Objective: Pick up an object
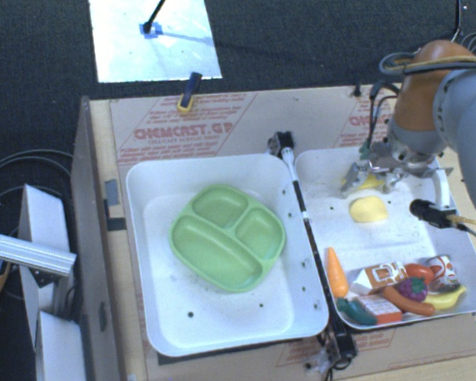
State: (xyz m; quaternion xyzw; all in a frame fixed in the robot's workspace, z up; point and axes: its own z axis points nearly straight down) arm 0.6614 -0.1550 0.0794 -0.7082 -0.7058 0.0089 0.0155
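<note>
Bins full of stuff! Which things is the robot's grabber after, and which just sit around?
For the job:
- two-finger gripper, above the right white bin
- pale yellow lump
- orange toy carrot
- pile of toy food

Just lying about:
- green divided plate
- left white bin

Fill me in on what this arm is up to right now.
The grey arm reaches in from the right, its gripper low over the back of the right bin, close to a pale yellow lump. Nothing shows between its fingers. More toy food, including a carrot, lies along that bin's front edge. The left bin holds a green divided plate.
</note>
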